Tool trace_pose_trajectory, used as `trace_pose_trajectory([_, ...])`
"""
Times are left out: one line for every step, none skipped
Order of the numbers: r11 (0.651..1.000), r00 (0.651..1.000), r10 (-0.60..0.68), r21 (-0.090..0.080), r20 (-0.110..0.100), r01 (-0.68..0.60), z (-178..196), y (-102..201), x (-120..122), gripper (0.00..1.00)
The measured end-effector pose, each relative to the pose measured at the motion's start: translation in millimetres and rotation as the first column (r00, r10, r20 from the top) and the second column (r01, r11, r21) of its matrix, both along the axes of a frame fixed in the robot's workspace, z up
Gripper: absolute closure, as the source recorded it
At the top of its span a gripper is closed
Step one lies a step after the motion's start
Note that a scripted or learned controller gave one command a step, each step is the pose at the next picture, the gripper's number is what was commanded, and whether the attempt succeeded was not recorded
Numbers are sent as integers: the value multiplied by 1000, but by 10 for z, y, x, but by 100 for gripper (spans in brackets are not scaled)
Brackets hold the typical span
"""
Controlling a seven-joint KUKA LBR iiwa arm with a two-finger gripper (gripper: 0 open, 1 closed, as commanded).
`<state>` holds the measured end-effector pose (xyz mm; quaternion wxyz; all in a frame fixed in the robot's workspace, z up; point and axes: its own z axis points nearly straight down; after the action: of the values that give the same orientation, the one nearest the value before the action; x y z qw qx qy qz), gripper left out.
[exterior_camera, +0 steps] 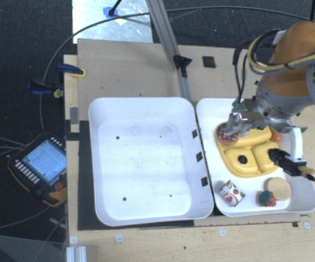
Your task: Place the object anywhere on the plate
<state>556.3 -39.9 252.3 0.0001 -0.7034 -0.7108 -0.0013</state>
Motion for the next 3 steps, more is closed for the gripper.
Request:
trace_pose_trajectory([1000,1000,1,0,-1,-1,-126,621,78,100])
trace_pose_trajectory([1000,1000,1,1,0,-1,-144,1256,136,100])
trace_pose_trajectory([1000,1000,-1,0,0,1,-306,1682,240,100])
